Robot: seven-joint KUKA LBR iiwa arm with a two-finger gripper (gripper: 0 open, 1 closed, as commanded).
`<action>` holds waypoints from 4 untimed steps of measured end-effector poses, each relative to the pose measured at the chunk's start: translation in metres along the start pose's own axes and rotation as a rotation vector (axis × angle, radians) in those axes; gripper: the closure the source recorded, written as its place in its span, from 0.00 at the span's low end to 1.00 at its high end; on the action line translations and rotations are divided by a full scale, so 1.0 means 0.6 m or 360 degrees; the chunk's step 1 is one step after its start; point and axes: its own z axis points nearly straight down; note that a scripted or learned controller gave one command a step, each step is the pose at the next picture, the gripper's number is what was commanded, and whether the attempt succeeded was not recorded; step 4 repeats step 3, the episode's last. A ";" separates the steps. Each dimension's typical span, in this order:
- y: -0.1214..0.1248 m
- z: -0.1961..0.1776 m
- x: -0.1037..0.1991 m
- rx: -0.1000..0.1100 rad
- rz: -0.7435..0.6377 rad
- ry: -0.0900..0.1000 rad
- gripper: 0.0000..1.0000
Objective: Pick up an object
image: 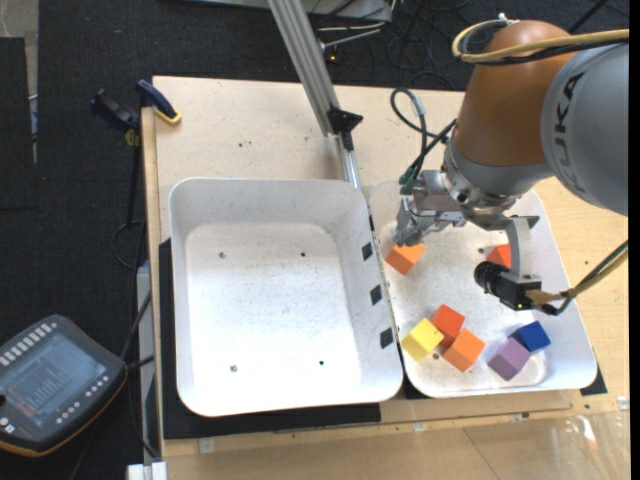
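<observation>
A pale speckled particle-board bench top carries two shallow white plastic bins side by side. The larger left bin sits on a black mat toward the bench's front-left corner. The right bin reaches the front-right corner. A blue-and-yellow clamp grips the bench's back-left corner.

Dark letters spelling part of the maker's name, "KUKA", ran slantwise along the grey arm near the picture's right edge, while the screen of the handheld control pendant was too small to read.
</observation>
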 end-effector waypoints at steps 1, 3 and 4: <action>-0.044 0.037 0.069 0.0004 0.0003 -0.0001 1.00; -0.082 0.043 0.124 0.0000 0.0014 -0.0002 0.00; -0.082 0.043 0.124 0.0000 0.0014 -0.0002 0.00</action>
